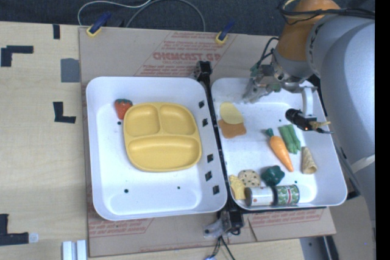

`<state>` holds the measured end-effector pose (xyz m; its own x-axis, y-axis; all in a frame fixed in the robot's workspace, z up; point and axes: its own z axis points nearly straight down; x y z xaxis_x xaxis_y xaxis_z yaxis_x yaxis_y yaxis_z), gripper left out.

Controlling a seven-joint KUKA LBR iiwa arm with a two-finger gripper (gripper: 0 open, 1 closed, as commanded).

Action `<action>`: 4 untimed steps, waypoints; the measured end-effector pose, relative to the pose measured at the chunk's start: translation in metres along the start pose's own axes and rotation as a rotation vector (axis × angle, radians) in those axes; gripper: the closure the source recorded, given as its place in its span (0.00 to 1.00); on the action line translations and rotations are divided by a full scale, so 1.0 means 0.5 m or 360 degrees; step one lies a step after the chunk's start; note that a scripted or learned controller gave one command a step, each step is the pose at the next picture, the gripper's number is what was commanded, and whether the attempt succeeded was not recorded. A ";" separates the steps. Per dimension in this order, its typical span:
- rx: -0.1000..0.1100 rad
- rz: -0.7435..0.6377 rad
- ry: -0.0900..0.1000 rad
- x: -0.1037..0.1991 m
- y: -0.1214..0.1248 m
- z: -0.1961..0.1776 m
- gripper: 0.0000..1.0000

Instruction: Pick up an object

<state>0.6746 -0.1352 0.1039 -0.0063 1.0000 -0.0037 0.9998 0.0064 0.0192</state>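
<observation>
Here, gripper over right bin's back edge, grip state unclear, carrot well apart, nearer the front.

Glossy plastic yellow tray; smooth white bins; matt cardboard sheet beneath.

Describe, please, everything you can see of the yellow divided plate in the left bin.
The yellow plastic-looking divided plate is a rounded rectangle with raised ridges splitting it into three compartments: two smaller ones on the far side and one wide one nearer the camera. It lies flat, face up, slightly left of the middle of the shallow white left bin. All three compartments look bare. A small red toy fruit with a green top sits at its far-left corner, seemingly touching the rim.
</observation>
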 end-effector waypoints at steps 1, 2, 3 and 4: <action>0.0004 0.0001 -0.0002 -0.001 -0.001 0.002 0.00; 0.0031 0.0020 -0.0001 -0.139 -0.100 -0.072 0.00; -0.0004 0.0008 -0.0012 -0.104 -0.206 0.022 0.00; -0.0013 0.0009 -0.0016 -0.025 -0.321 0.016 0.00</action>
<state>0.5146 -0.1486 0.0928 -0.0003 0.9999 -0.0138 0.9996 0.0007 0.0272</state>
